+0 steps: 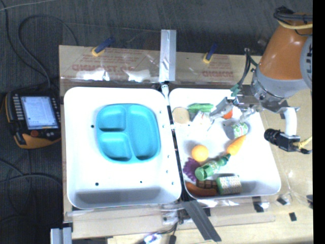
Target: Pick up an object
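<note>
The end effector (234, 112) hangs over the right bin (269, 156), its fingers spread, gripping nothing; just below it lies a carrot (236, 144), long axis slanting from upper right to lower left; nearby lie a round orange (199, 152), a green bottle (210, 167) and purple grapes (190, 165); the left bin (76, 136) holds a glossy blue divided tray (127, 132).

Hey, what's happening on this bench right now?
A robot arm reaches in from the right, its end effector low over the right bin, near the bin's upper middle. That bin holds toy food: an orange, a carrot, a green bottle, a can and a green packet. Nothing is visibly gripped yet. The left bin holds a blue divided tray.
</note>
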`<state>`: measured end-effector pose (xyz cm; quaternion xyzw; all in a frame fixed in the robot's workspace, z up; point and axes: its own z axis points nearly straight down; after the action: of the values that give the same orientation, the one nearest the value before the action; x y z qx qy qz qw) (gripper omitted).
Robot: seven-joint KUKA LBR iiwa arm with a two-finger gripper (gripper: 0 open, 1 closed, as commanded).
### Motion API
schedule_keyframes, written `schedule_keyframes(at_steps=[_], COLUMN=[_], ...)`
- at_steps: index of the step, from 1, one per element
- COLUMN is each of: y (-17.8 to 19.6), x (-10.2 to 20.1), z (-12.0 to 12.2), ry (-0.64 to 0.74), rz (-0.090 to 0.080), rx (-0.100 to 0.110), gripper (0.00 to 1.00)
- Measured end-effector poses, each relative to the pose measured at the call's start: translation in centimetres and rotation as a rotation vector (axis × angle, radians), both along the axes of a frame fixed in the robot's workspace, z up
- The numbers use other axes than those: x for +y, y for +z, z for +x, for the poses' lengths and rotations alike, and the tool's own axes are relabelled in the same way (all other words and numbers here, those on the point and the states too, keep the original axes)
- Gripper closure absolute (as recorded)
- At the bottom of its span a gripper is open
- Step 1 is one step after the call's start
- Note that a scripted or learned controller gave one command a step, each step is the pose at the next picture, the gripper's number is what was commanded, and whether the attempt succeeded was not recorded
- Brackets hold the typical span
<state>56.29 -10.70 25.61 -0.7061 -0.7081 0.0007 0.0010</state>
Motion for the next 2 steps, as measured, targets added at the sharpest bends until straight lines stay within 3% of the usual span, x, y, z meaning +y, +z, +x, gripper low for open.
schedule_keyframes(at_steps=[1, 2], y=[-4.2, -10.2], x=[-1.6, -6.3], z=[-0.6, -1.4], ry=[0.003, 0.063], rz=[-0.001, 0.000], rx=[0.002, 0.000], gripper=[0.00, 0.00])
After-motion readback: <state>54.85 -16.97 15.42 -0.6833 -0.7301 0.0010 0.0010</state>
